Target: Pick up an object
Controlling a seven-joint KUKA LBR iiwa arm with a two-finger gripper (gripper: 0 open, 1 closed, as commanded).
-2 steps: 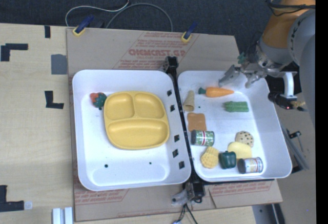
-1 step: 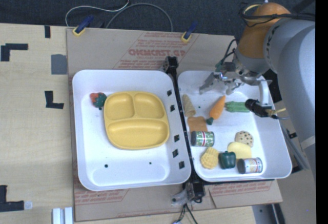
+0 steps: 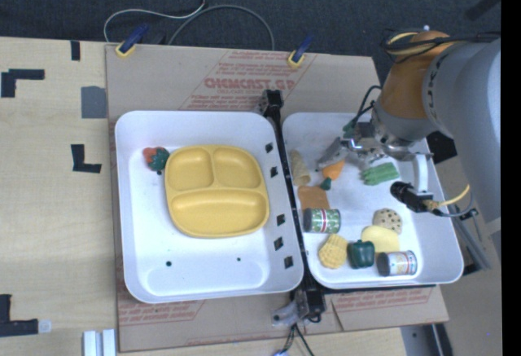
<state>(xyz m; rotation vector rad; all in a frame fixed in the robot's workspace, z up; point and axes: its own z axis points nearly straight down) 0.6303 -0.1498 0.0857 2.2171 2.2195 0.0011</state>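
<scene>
Overhead, you have one slanted look down on both bins. The task names no particular object, so take stock of the right bin (image 3: 440, 220), where the pickable things lie. The gripper (image 3: 352, 144) sits over that bin's upper middle, near its far edge, with the grey arm (image 3: 456, 102) and its orange band (image 3: 403, 81) reaching in from the right. You can't tell how far the pincer is spread, and nothing shows plainly between its tips.

Just below the gripper lies a small orange piece (image 3: 333, 170), and to its right a green object (image 3: 379, 175) whose long axis runs roughly left to right, tilted slightly up at the right end. Against the bin's left wall you see a pale beige item (image 3: 298, 166) and under it a brown block (image 3: 313, 198). A can (image 3: 322, 221) lies on its side below that, long axis left to right; its label is too small to read. Toward the near edge sit a yellow corn-like piece (image 3: 332, 251), a dark green pepper (image 3: 361, 253), a second can (image 3: 397, 263) lying on its side in the near right corner, a pale yellow lump (image 3: 379, 238) and a speckled cookie (image 3: 390, 221).

The left bin (image 3: 138, 208) carries a yellow divided plate (image 3: 216, 190) at its centre, with a small red and green toy (image 3: 154, 157) touching the plate's upper left rim.

Red printing on the cardboard (image 3: 236, 81) under the bins is mirrored and blurred.
</scene>
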